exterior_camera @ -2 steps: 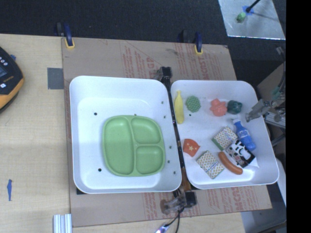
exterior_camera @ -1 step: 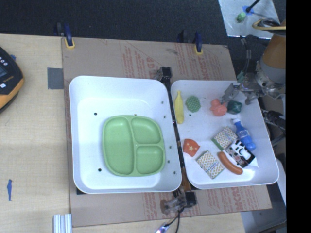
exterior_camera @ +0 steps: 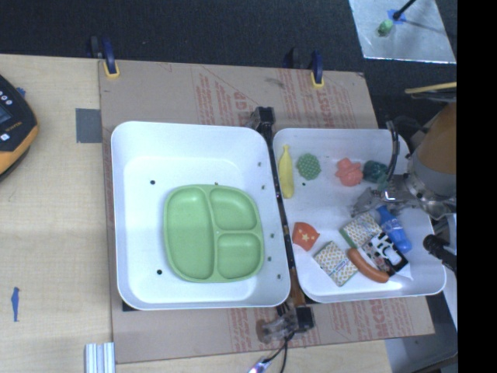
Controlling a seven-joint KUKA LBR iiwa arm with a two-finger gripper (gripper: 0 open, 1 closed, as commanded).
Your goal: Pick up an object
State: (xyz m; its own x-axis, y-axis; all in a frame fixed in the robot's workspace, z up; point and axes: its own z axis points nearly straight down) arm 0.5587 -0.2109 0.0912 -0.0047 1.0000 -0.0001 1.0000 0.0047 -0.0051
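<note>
The right bin (exterior_camera: 326, 142) holds several small objects: a yellow banana (exterior_camera: 286, 172), a green round piece (exterior_camera: 308, 165), a salmon-pink piece (exterior_camera: 349, 172), a teal piece (exterior_camera: 375, 170), a red piece (exterior_camera: 304, 235), two patterned packets (exterior_camera: 334, 263) (exterior_camera: 359, 229), a sausage (exterior_camera: 366, 265), a blue item (exterior_camera: 394, 231) and a black-and-white item (exterior_camera: 384, 249). My gripper (exterior_camera: 378, 201) hangs low over the right side of this bin, just above the blue item and right of the salmon-pink piece. The arm's grey body and orange band (exterior_camera: 439, 142) cover the bin's right rim.
The left bin (exterior_camera: 132, 150) carries a green divided plate (exterior_camera: 213, 232). Both bins rest on a cardboard sheet (exterior_camera: 194, 92) clamped to the wooden bench. An orange-and-black device (exterior_camera: 12, 127) lies at the bench's far left edge.
</note>
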